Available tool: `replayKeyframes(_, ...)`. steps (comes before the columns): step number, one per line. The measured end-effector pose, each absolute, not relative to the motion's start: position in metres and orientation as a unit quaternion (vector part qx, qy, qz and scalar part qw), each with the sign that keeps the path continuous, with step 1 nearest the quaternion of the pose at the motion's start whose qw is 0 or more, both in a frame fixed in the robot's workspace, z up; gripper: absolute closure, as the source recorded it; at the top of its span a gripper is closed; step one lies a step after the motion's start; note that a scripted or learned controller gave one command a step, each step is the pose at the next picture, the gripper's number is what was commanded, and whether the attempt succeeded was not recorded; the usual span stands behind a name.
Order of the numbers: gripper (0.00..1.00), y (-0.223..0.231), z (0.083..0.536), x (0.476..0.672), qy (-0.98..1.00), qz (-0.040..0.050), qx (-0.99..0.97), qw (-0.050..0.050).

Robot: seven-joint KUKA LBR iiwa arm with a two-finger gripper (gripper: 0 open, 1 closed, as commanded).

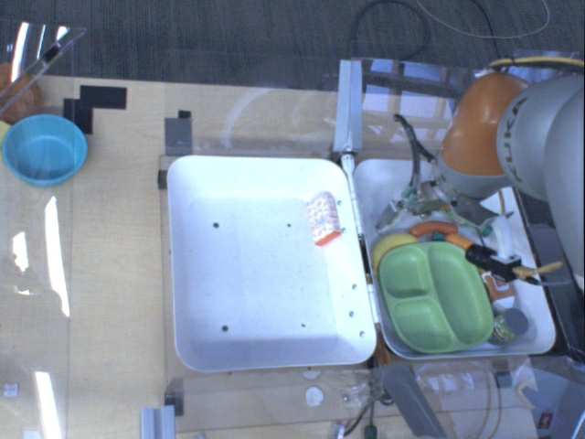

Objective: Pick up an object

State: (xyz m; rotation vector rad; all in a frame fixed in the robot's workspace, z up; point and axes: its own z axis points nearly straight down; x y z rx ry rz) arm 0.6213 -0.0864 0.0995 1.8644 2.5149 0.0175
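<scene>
The arm (512, 135) is leaning over the right bin (366, 186), pincer (422, 198) hanging above the clutter. A green tray (434, 298) is lying just below it, toward the camera; pincer state cannot be told.

Arm (539, 126): cut off at your right edge, hiding the right bin's (366, 190) far corner; clutter under tray (434, 300) indistinct.

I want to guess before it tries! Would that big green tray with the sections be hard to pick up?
Probably awkward. The green tray looks wide and flat, so it may be hard to pinch except at its rim. It seems to be stiff plastic, likely light. It rests among other items in the right bin, so lifting could tip it or nudge them.
</scene>
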Motion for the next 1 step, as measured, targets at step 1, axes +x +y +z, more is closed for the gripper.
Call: replayKeyframes(1,0.0,-0.0872,0.0882,0.6182,0.799,0.0036,0.601,0.004)
